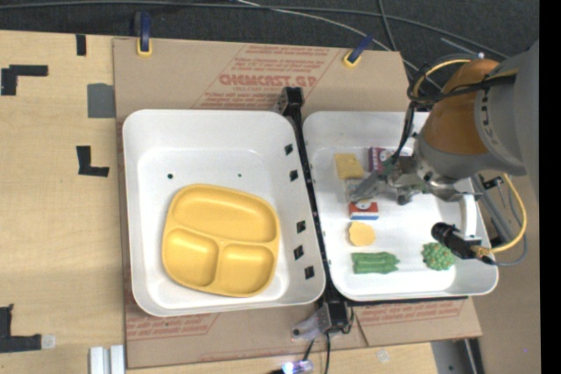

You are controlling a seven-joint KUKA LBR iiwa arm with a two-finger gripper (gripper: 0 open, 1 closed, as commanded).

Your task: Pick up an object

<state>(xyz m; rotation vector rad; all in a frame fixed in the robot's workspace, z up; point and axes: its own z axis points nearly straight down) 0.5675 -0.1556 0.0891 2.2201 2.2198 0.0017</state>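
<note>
Fingers (366, 187) hang over the right bin (399, 129), just above a red-and-white packet (364, 208) near the yellow block (349, 165); whether apart or together, I cannot tell.

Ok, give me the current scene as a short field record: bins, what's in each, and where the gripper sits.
left bin: holds a yellow divided tray
right bin: yellow block, red and blue item, round yellow piece, green pickle-like piece, green broccoli-like piece
gripper: low over the right bin, between the yellow block and the red and blue item
grasp: cannot tell from this view
</note>
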